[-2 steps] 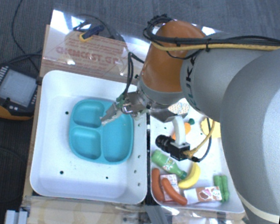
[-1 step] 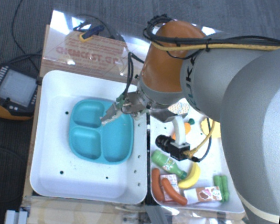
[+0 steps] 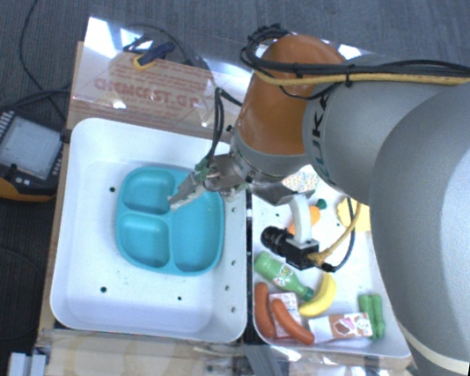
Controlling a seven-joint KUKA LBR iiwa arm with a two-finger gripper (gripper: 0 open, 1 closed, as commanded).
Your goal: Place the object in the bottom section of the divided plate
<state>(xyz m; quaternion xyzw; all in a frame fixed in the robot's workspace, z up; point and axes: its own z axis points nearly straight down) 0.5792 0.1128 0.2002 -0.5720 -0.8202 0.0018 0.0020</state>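
Observation:
A blue divided plate (image 3: 147, 241) lies in the left white bin (image 3: 75, 290). It has two smaller sections on its left side and one long section on its right. My gripper (image 3: 184, 194) hangs low over the plate's upper middle, by the ridge between the upper left section and the long section. It points down and to the left. The orange wrist and grey arm hide what is behind it, and I make out no object at its tip.
The right bin (image 3: 387, 346) holds a green bottle (image 3: 281, 275), a banana (image 3: 322, 297), two sausages (image 3: 274, 316), a small carton (image 3: 351, 325), a green vegetable (image 3: 372, 314) and a white item (image 3: 302, 212). A cardboard box (image 3: 144, 92) stands behind the left bin.

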